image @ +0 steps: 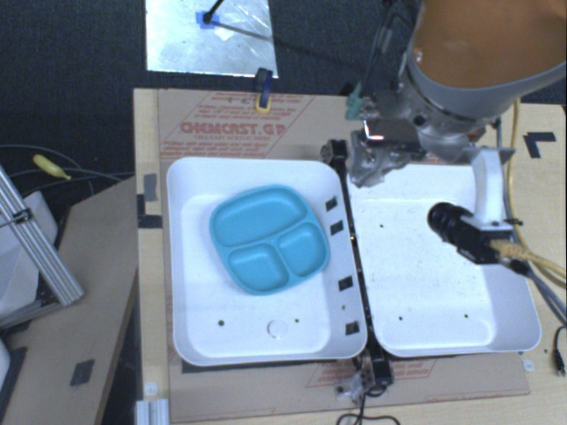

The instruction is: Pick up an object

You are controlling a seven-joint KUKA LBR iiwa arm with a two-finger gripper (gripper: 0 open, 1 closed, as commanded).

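Arm (483,34): the grey and orange body filled the upper right of the view, reaching in over the far edge of the right bin, its wrist hardware hanging above that bin's back left corner.

Bench (235,118): a cardboard sheet with red printing lay under both bins, on a pale board.

Left bin (190,264): white and shallow, it sat on the left half of the cardboard, touching the right bin along a black clipped seam.

Right bin (416,282): white and shallow, with small dark specks on its floor; a black cylindrical part on a white bracket hung over its right side.

Plate (268,238): a blue divided plate with three compartments lay flat in the left bin, toward the bin's centre and back, slightly turned. It rested well apart from the arm, with nothing touching it.

Foil sheet (211,23): a shiny square lay on the dark floor beyond the bench, with a blue tag on it.

Gripper (376,162): metal wrist parts hung near the seam at the back of the right bin. The fingers were hidden among this hardware, so I could not tell whether they stood apart or closed, and nothing could be seen between them.

Clamp (263,89): a small blue and yellow piece stood at the cardboard's far edge.
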